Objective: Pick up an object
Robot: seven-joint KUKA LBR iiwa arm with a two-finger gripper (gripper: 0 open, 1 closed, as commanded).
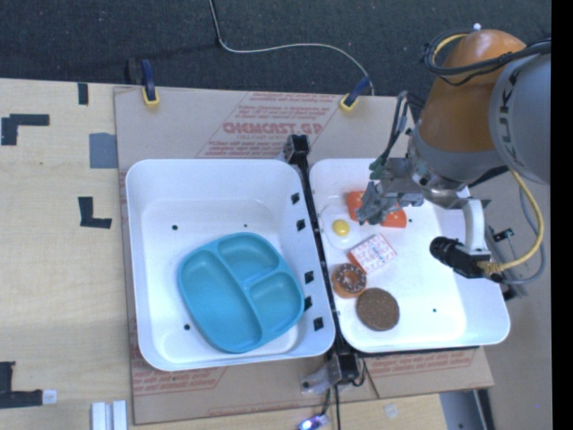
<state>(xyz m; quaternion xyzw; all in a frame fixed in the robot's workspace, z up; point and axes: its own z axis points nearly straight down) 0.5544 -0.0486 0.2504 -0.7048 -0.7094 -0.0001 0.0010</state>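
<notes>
As hand [380, 206] hovers, orange object [356, 202] beneath

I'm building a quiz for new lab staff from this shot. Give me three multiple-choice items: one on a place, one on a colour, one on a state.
1. Where does the divided tray lie?
A. left bin
B. right bin
C. on the bench outside the bins

2. What colour is that tray?
A. red
B. blue
C. green

3. The tool is
A. over the right bin, at an orange object
B. over the left bin
C. outside both bins

Key: 1 A, it sits within the left bin's walls; 2 B, it is plainly blue; 3 A, it hangs above the right bin's far end.
</notes>
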